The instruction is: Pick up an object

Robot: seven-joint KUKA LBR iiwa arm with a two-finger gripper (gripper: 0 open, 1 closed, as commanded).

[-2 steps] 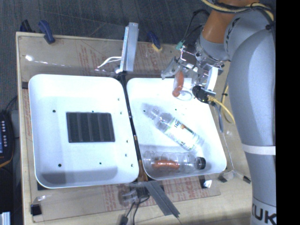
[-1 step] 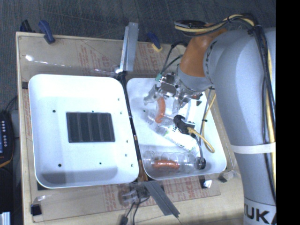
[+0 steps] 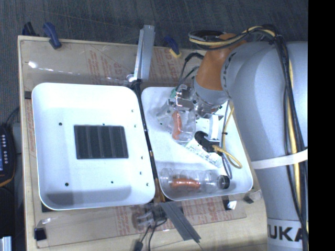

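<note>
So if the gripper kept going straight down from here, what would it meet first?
Probably the clear plastic bottle lying directly under the gripper in the right bin, though the height between them is hard to judge from this view.

Both bins [image 3: 47, 140] white; left bin bears a dark ribbed panel [image 3: 101, 141]. Arm [image 3: 261, 103] grey with orange band [image 3: 212, 69]. Clear bottles [image 3: 188, 182] with copper-orange contents. Clamps [image 3: 51, 34] blue. Tabletop [image 3: 78, 61] pale tan with red lettering.
</note>
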